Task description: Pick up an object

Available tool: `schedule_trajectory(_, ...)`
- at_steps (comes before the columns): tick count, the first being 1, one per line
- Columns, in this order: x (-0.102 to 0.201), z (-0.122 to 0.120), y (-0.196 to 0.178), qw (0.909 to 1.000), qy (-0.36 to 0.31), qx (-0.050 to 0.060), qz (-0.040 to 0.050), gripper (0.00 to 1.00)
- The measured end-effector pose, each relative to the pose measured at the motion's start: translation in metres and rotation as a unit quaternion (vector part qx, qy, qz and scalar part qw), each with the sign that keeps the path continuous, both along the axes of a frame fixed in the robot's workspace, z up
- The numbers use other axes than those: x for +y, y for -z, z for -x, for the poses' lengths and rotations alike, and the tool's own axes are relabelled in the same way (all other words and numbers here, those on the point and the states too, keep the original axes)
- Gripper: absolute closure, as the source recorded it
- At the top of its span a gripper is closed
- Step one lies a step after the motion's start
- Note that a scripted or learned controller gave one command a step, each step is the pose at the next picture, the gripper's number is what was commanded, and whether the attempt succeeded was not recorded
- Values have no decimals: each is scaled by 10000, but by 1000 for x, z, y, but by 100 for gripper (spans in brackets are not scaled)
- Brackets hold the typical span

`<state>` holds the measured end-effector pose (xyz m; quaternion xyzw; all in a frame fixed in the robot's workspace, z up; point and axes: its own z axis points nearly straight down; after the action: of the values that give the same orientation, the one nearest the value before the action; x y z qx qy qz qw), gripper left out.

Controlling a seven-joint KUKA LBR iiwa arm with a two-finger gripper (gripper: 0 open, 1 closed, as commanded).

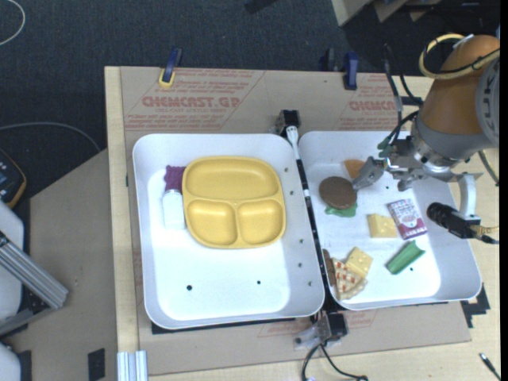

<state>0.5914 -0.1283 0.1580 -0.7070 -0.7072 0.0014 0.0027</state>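
A brown burger patty lies in the right bin, near its left wall, with a green leaf-like piece showing just beneath it. An orange wedge sits just beyond the patty, toward the bin's far side. A yellow cheese-like block is seen in the middle of the bin, and a small maroon-and-white packet lies touching or just beside its right edge. A green stick-shaped item rests nearer the front right, and a yellow and red-checked waffle-like piece lies against the front left corner.

The end effector is positioned over the far part of the right bin, just right of the orange wedge and beyond the cheese-like block. Two grey fingers are seen spread apart, and nothing is seen between them. The grey arm with its orange band enters from the right.

In the left bin, a yellow three-compartment tray is placed toward the far side. A purple item and a white bottle-like item lie beside the tray's left edge. Both bins are carried side by side on a light wooden surface.
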Motion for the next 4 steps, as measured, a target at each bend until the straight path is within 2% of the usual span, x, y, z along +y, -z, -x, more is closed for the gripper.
schedule_trajectory(1, 6, -1, 44, 10000, -2, 2, 0, 0)
schedule_trajectory(2, 6, -3, 70, 10000, 5, -47, 2, 0)
schedule_trajectory(3, 7, -6, 56, 10000, 2, -90, -1, 100)
schedule_trajectory(4, 9, -15, 9, 10000, -5, -62, 20, 100)
